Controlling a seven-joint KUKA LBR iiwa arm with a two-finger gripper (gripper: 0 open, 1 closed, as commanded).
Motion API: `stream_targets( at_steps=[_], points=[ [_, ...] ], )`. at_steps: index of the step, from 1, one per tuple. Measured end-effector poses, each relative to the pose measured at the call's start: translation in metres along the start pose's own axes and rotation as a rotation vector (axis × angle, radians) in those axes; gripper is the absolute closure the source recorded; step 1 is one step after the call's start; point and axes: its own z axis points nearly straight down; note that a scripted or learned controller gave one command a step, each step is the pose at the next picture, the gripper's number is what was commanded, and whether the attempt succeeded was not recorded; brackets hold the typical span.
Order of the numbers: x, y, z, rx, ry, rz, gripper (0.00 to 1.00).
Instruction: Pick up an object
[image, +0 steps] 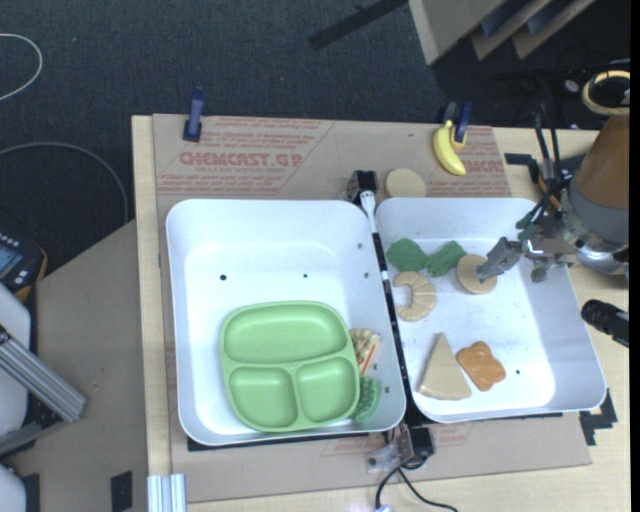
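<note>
The right bin holds several toy foods: two green leafy pieces, a tan round disc, a pale ring-shaped piece, a cream wedge and an orange-brown piece. My gripper hangs low over the upper right part of this bin, fingers spread open. Its left fingertip is at the right edge of the tan disc. Nothing sits between the fingers.
The left bin holds a green divided plate, with a small striped item and a green piece by its right rim. A yellow banana and a tan disc lie on the bench behind the bins.
</note>
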Motion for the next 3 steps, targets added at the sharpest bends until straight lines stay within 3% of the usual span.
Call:
stream_targets(
  at_steps=[1, 2, 3],
  points=[
    [0.029, -0.075, 0.113, 0.009, 0.005, 0.002, 0.00],
    [0.027, -0.070, 0.097, -0.007, -0.001, 0.001, 1.00],
    [0.027, -0.070, 0.098, -0.006, -0.001, 0.001, 0.00]
  ],
)
